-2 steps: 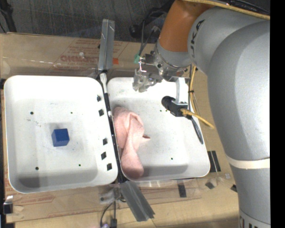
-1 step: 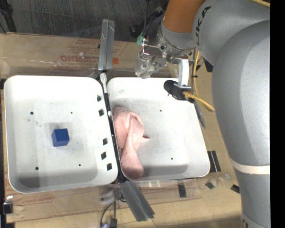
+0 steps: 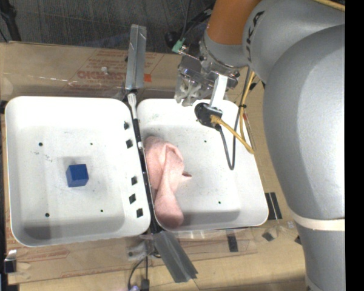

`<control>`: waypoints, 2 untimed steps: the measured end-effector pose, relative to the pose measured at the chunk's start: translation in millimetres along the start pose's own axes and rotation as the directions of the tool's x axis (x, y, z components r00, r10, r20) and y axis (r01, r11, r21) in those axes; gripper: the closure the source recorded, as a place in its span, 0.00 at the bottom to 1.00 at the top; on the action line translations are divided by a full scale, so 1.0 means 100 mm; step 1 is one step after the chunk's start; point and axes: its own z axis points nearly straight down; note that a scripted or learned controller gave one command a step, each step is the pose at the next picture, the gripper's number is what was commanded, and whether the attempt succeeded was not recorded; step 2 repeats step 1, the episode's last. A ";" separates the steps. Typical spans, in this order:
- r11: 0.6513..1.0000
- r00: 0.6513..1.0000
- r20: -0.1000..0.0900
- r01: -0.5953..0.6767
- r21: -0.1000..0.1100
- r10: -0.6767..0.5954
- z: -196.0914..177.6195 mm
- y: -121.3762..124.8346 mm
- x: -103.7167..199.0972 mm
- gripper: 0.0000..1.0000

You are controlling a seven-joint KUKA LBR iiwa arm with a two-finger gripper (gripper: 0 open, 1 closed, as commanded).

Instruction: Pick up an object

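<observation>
Arm: grey, with an orange band [image 3: 233, 8] above the wrist; it reaches in from the right and its bulk covers the right side of the view.
Gripper [image 3: 187, 96]: over the far edge of the right bin, near that bin's far-left corner. It looks pale and blurred here.
Claw state: cannot tell; the tips are too blurred to read, and nothing can be made out in them.
Cable [image 3: 230, 144]: a dark loop hanging from the wrist over the right bin's far-right part, with a yellow strand beside it.
Left bin [image 3: 24, 111]: shallow, white, with a few dark dots on its floor.
Cube [image 3: 77, 174]: blue, on the left bin's floor, nearer the left wall and a little toward the near edge. It stands alone, well apart from the gripper.
Right bin [image 3: 242, 214]: shallow, white, just beside the left bin.
Cloth [image 3: 165, 177]: pink, crumpled, lying along the right bin's left wall, from about mid-length down to the near-left corner. It is apart from the gripper.
Divider [image 3: 135, 59]: a grey bar running between the two bins and beyond them at the far and near ends.
Bench [image 3: 67, 65]: brown board with red print showing past the bins' far edge.
</observation>
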 end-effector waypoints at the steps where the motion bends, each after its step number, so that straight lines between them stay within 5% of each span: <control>1: 0.996 0.996 -0.001 0.090 -0.001 -0.090 0.23 0.05 0.18 1.00; 2: 0.996 0.996 -0.001 0.090 -0.001 -0.090 0.23 0.05 0.18 1.00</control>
